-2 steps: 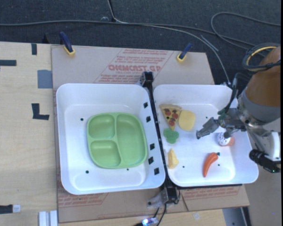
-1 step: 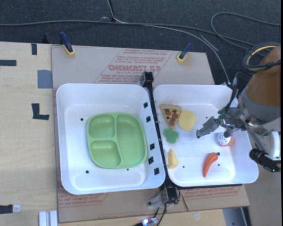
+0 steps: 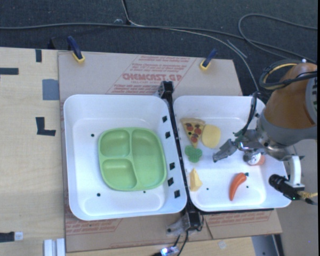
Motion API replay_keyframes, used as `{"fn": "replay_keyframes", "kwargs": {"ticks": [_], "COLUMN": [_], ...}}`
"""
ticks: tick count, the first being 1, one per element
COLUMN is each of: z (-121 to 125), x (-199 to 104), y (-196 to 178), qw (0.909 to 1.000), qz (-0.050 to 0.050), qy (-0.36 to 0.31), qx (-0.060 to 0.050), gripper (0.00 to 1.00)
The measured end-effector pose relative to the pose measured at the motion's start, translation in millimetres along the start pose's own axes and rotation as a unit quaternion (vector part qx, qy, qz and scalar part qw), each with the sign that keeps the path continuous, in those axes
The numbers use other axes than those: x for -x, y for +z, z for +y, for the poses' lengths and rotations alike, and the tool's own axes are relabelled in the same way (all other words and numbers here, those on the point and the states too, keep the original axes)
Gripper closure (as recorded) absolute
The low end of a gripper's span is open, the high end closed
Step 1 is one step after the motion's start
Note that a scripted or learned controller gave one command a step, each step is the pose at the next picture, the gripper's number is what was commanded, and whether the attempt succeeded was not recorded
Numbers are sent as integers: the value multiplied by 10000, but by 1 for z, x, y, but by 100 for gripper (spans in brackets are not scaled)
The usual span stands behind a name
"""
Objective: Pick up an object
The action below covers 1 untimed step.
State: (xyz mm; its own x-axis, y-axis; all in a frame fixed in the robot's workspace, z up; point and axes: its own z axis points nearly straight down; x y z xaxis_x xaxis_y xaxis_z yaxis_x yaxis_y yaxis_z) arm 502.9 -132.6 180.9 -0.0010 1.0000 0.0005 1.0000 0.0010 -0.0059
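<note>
The arm's claw (image 3: 228, 151) hangs low over the right bin (image 3: 224, 103), with the yellow round piece (image 3: 211, 135) just to its left and the orange pepper (image 3: 237, 185) below it. Honestly can't tell whether it's spread or pinched; the tips are too small and dark. Something reddish (image 3: 255, 159) sits half hidden under the wrist.

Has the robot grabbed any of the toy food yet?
Not yet, as far as I can see. Done: the gripper has reached into the right bin. In hand: nothing sits between its fingers. Left: the pizza slice, yellow piece, green broccoli-like toy, small yellow wedge and orange pepper all lie on the bin floor. The green plate sits in the left bin.
</note>
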Motion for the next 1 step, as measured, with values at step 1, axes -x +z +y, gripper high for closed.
{"fn": "replay_keyframes", "kwargs": {"ticks": [1], "z": [-9], "x": [4], "y": [49], "qw": [10000], "qz": [1], "qy": [6], "qx": [-6], "gripper": [0]}}
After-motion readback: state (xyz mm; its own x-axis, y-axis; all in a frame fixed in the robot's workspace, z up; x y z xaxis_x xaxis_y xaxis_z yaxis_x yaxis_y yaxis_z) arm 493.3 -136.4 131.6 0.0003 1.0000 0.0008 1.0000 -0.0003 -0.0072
